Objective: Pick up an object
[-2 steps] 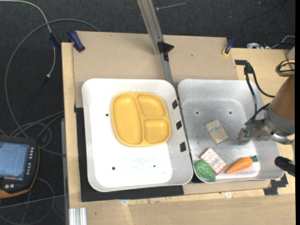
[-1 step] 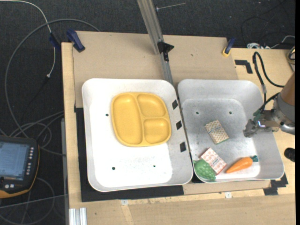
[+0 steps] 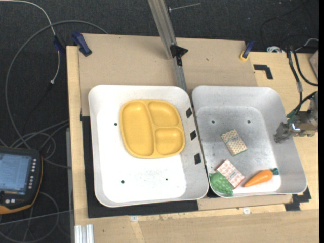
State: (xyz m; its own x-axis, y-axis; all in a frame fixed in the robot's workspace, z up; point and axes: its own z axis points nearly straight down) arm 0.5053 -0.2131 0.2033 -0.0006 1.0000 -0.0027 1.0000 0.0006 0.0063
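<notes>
Objects to pick all sit in the right bin [image 3: 202,105], none in the left one. Going left to right:

- Tablet-style pendant [image 3: 17,176] off the desk [image 3: 126,54] at far left, screen lit, cables [image 3: 30,110] looping over the dark floor around it.
- Blue clamp [image 3: 81,43] on the desk's far left corner.
- Left bin [image 3: 101,161]: holds a yellow divided plate [image 3: 152,128], three compartments, lying flat in the upper middle part. Plate compartments look bare.
- Aluminium post [image 3: 162,19] rises from behind the seam between the two bins.
- Right bin, touching the left bin along the seam: small beige patterned block [image 3: 234,142] near the middle, apart from the rest.
- Toward the near edge: green leafy toy [image 3: 220,183] at the bin's near left corner, a red-and-white checked packet [image 3: 231,172] touching it and partly over it.
- Orange toy carrot [image 3: 259,177] just beside the packet on the right, lying flat, green stub end pointing right.
- Hand [image 3: 284,130] at the right bin's right rim, well apart from all four objects, nothing between its fingers. Too small and blurred here; cannot tell whether fingers are apart or together.
- Yellow clamp [image 3: 246,50] on the desk's far right side, black tape corner mark [image 3: 263,71] next to it.
</notes>
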